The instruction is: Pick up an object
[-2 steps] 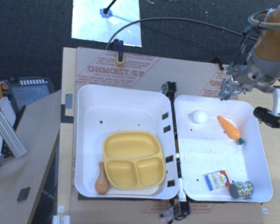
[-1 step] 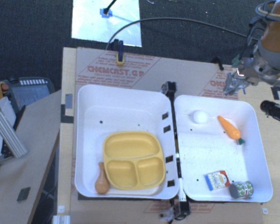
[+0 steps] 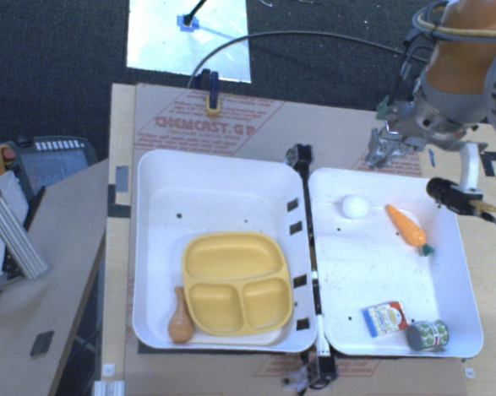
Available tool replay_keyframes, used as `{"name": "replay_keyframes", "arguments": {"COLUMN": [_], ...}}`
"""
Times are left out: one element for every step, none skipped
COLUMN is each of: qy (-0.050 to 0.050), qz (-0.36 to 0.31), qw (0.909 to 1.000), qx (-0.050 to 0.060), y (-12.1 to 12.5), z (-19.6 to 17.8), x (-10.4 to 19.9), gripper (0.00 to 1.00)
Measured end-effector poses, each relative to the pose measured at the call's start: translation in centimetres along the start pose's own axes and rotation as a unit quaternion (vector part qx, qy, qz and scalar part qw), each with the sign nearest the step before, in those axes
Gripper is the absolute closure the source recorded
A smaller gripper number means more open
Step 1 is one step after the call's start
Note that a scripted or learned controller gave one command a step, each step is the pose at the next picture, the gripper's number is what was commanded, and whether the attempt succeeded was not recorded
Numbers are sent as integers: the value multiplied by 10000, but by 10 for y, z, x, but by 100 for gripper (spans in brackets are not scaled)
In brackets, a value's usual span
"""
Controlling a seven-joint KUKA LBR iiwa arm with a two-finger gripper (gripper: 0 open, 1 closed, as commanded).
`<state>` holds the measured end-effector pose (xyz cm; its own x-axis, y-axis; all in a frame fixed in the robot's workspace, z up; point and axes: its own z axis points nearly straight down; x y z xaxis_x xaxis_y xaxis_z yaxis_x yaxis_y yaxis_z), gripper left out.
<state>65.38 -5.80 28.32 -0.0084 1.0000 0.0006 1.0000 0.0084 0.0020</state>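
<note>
The right bin (image 3: pixel 445 283) holds a white egg-like ball (image 3: pixel 355 207) near its far edge, an orange carrot (image 3: pixel 407 227) beside it, and at the front a small carton (image 3: pixel 384 318) next to a green-labelled can (image 3: pixel 427 335) lying on its side. My gripper (image 3: pixel 387 153) hangs above the far rim of the right bin, behind the white ball and apart from it. Nothing is visible between its fingers.
The left bin (image 3: pixel 160 187) carries a yellow divided plate (image 3: pixel 235 281) with a tan wooden spoon-like piece (image 3: pixel 180 319) at its front left. A black clip divider (image 3: pixel 302 205) joins the two bins. Cables trail near the arm at right.
</note>
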Motion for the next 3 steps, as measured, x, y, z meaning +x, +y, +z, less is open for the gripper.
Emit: {"name": "replay_keyframes", "arguments": {"qy": [5,4,5], "qz": [-5,-2,-1], "qw": [10000,10000,10000], "qx": [2,12,7], "y": [-3,-16,-25], "z": [17,40,48], "x": [57,110,155], "gripper": [100,100,100]}}
